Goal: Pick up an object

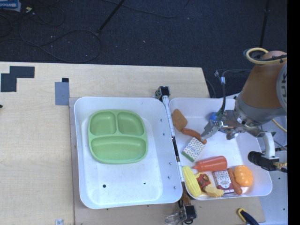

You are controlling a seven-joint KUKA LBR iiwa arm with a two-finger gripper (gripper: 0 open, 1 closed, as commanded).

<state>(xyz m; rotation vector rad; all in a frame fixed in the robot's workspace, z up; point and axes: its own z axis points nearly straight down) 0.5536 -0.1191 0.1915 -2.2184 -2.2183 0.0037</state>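
Right now the gripper (206, 134) hangs low over the right bin (267, 184), and its dark fingers seem to point left and down toward the toys. From where I stand I cannot tell if they are spread or closed, and I see nothing caught between them, so I would not say it holds anything.

Just under the tip lies a reddish sausage (192, 133), and touching its far-left end is a brown piece (178, 119) like a bread or cookie. A little nearer sits a small white-green carton (193, 149), tilted. Nearer again there is a red bottle-shaped toy (212, 163) lying on its side, then a yellow corn (190, 180), a red-white packet (223, 181) and an orange fruit (243, 176) crowded in the near part of the bin.

The left bin (93, 196) carries only a green divided plate (117, 136), well apart from the arm (262, 90).

I judge this is the reaching step, before any lift. The sausage looks the closest candidate. The next move needs a short descent, fingers on both sides of it, then a firm close and a straight lift without dragging the brown piece.
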